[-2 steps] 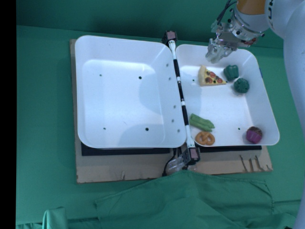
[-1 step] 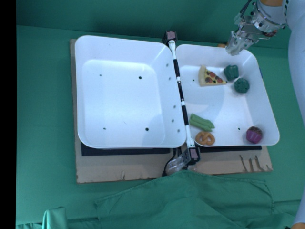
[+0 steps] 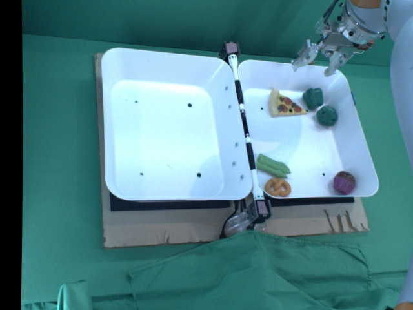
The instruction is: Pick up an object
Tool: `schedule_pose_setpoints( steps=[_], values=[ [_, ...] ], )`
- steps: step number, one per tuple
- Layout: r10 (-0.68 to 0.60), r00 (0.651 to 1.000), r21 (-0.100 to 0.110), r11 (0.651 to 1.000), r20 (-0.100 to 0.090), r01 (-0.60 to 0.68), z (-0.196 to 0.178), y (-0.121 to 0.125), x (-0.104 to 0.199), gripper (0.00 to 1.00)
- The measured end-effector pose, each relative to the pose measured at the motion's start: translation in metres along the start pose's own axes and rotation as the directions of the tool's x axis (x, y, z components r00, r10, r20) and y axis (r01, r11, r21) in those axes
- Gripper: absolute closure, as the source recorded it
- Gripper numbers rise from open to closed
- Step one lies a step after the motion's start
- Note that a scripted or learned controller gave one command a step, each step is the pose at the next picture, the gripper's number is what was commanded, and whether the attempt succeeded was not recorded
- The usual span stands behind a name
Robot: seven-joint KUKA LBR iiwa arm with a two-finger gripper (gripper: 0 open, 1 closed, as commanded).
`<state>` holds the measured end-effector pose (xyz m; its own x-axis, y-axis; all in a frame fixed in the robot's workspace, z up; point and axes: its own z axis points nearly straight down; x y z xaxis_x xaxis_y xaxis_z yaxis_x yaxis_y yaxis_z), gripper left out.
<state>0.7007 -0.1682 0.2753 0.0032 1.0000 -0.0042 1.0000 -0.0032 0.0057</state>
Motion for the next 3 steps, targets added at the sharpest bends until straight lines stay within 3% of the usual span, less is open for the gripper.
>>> schedule_pose_setpoints(
  steps=[1,3],
  values=[
    [0.002,1.000,-0.008,1.000,0.004,-0.002,-0.015,0.001,-0.001,1.00],
    [0.006,1.000,-0.021,1.000,0.013,-0.006,-0.043,0.003,-0.003,1.00]
  ],
)
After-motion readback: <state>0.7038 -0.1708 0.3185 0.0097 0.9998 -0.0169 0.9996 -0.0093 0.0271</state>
